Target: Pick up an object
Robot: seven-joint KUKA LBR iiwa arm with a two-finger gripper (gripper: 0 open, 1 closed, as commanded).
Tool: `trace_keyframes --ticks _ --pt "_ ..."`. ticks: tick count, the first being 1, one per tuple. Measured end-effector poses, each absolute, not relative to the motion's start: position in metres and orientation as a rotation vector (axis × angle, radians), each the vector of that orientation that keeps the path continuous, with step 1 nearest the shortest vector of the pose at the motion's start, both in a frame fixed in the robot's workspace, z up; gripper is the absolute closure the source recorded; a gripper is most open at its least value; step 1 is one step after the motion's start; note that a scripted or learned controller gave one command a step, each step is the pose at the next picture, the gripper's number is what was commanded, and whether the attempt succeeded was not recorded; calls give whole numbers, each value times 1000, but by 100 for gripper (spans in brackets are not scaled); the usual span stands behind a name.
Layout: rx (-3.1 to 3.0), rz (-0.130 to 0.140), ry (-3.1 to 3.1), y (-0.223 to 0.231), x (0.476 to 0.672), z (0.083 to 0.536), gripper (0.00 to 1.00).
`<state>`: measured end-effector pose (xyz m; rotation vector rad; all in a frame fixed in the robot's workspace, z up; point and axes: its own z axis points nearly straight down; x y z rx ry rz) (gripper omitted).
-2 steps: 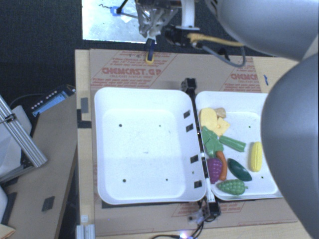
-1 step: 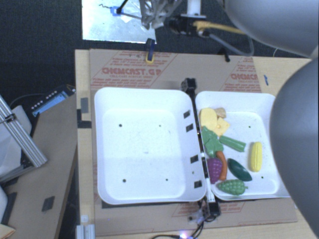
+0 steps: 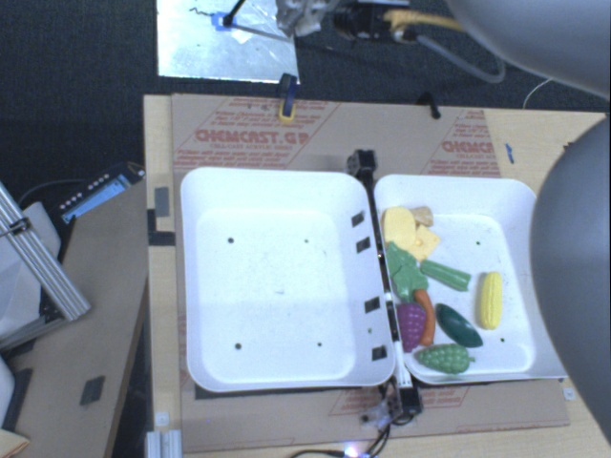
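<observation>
Several toy foods lie in the right bin [image 3: 511,208]. Along its left side are a yellow piece [image 3: 400,225], a leafy green piece [image 3: 405,273], purple grapes [image 3: 410,324] and an orange carrot [image 3: 427,319]. Further right lie a green bean-like piece [image 3: 446,275], a yellow corn cob [image 3: 489,300], a dark green cucumber [image 3: 458,325] and a bumpy green piece [image 3: 442,358]. My gripper [image 3: 304,6] is high at the top of the view, beyond the bench's far edge and well away from both bins. Nothing shows in it.
The left bin [image 3: 205,189] sits beside the right one, with a black clip strip [image 3: 374,265] between them. The grey arm [image 3: 573,284] covers the right edge of the right bin. A metal sheet [image 3: 220,27] lies behind the bench.
</observation>
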<state>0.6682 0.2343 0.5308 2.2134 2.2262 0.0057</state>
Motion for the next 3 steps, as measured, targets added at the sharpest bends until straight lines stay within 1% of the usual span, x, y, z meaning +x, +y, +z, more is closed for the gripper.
trace_keyframes --ticks 1,2,3 --pt "2219 4 2221 224 668 536 100" --pt "2220 1 2223 210 652 535 100" --pt "2225 0 2215 142 660 535 100"
